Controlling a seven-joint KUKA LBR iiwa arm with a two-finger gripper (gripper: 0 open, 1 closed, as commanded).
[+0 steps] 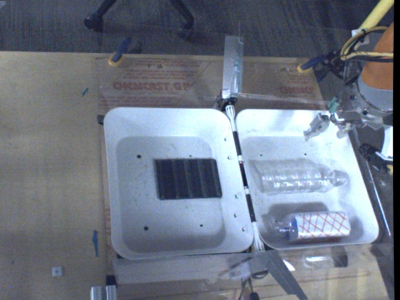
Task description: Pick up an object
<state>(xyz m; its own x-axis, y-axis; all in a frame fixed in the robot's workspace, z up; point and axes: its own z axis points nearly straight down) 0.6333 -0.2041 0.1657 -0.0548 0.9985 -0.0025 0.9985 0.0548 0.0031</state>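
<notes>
The gripper is hanging over the far right corner of the right bin. I cannot tell from here how the claw is set, because it is small and blurry. It is not holding anything.

Two things are lying in that bin. A clear plastic bottle is lying on its side in the middle. A bottle with a red criss-cross label is lying on its side near the front wall. A dark ribbed pad is sitting flat in the left bin.

Here is what I think might go wrong. Both bottles are round, so they may be rolling away when the claw is pushing down on them. The clear one looks thin and slippery, so it may be squishing or popping out. The labelled one is lying close to the wall, so the claw may be bumping the bin. The pad is flat, so the claw may be sliding right over it.
</notes>
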